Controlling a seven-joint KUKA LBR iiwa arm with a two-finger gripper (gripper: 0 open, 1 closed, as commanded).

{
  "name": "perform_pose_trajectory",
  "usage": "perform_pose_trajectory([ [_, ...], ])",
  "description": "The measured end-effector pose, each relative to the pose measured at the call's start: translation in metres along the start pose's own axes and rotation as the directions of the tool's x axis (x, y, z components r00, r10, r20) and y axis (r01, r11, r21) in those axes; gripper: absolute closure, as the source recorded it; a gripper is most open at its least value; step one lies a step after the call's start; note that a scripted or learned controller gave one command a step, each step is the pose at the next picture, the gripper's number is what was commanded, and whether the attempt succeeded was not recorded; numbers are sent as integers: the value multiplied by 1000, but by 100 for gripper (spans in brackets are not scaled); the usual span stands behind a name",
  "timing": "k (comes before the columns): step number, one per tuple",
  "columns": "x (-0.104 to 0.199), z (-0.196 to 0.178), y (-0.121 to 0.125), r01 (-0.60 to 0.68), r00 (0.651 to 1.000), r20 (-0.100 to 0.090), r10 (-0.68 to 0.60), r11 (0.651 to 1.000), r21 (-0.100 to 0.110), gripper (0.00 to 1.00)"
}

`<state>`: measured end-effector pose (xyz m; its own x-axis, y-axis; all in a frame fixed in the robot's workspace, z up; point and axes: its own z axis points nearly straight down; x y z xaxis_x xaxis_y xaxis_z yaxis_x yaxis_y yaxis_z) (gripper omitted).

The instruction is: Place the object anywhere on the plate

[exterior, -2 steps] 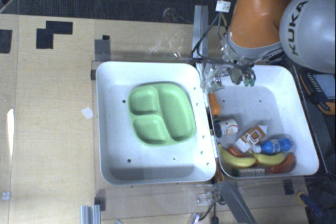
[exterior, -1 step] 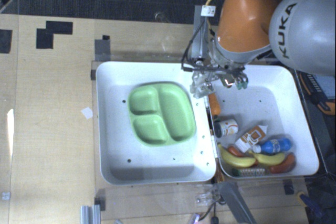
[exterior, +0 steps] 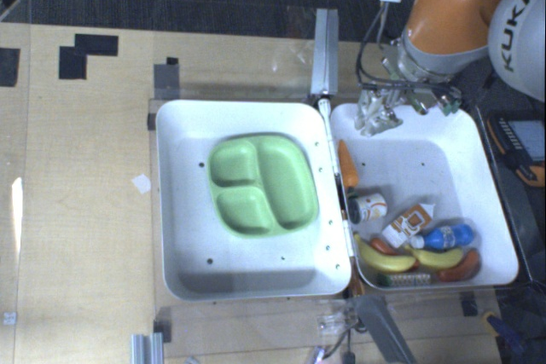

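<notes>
Tool [exterior: 377,117] over right bin [exterior: 478,151]; one green plate [exterior: 260,183]; two bananas [exterior: 386,259].

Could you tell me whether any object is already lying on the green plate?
No, the green plate shows bare compartments, and the objects lie in the right bin.

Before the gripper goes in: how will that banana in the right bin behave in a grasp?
The banana looks smooth and curved, so it may slip or pivot between two fingers. It lies wedged against the right bin front wall among other items, so neighbours will probably shift. Likely a light plastic toy, though that is uncertain.
</notes>
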<state>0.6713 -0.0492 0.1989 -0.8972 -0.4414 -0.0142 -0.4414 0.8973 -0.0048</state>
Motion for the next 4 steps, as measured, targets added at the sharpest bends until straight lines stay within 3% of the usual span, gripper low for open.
perform_pose_trajectory([
  [1,-7,12,86,271,963,-4,-271,963,-6,100],
  [2,39,11,22,453,891,-3,-453,891,-5,100],
  [3,1,-54,-3,633,774,3,-633,774,1,100],
  [4,27,2,49,657,754,-1,-657,754,-7,100],
])
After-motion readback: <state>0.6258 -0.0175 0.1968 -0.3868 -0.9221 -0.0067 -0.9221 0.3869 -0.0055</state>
